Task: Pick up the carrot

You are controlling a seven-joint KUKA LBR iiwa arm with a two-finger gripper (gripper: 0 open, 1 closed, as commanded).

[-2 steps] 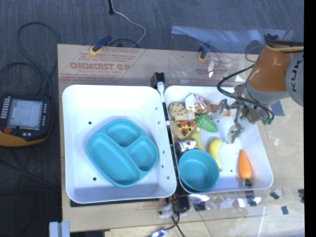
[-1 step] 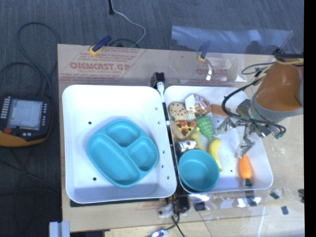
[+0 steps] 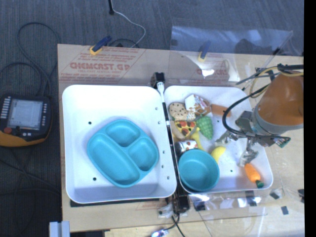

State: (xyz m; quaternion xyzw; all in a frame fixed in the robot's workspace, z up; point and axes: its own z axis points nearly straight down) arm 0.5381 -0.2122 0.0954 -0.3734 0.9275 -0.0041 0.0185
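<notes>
Carpeted floor, brown-topped bench

Dark grey carpet [image 3: 59, 14] surrounds the bench [image 3: 98, 63], its brown board printed red. Black cables [image 3: 34, 33] loop on the floor, left. A teach pendant [image 3: 22, 120] lies beside the bench's left edge.

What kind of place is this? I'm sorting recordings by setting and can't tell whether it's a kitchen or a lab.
Most likely a robotics lab or test cell, not a kitchen. The two white bins sit on a bench over office carpet, a teach pendant lies beside them, and the food, like the carrot, looks like toys.
</notes>
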